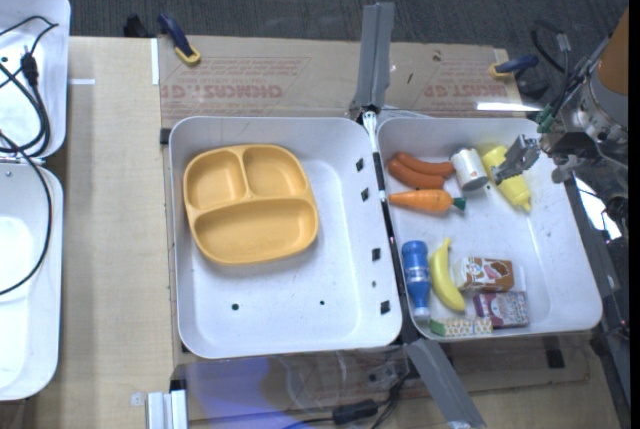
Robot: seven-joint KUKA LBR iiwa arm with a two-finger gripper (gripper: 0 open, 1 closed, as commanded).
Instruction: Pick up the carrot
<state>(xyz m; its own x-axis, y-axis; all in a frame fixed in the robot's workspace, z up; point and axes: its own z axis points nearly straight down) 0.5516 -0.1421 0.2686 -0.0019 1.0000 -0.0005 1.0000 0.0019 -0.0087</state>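
The carrot (424, 202) is orange with a small green stem end pointing right. It lies flat in the upper left part of the right bin (560, 257), just below an orange-red sausage pair (420, 170). My gripper (518, 159) hangs at the bin's upper right, over a yellow item (508, 179) and beside a white cylinder (467, 168). It is roughly a hand's width to the right of the carrot and nothing shows between its fingers.
The right bin also holds a blue bottle (415, 275), a banana (446, 277) and two small cartons (492, 289) near its front. In the left bin (200, 317) sits a yellow divided plate (250, 202). A grey divider (375, 57) rises between the bins.
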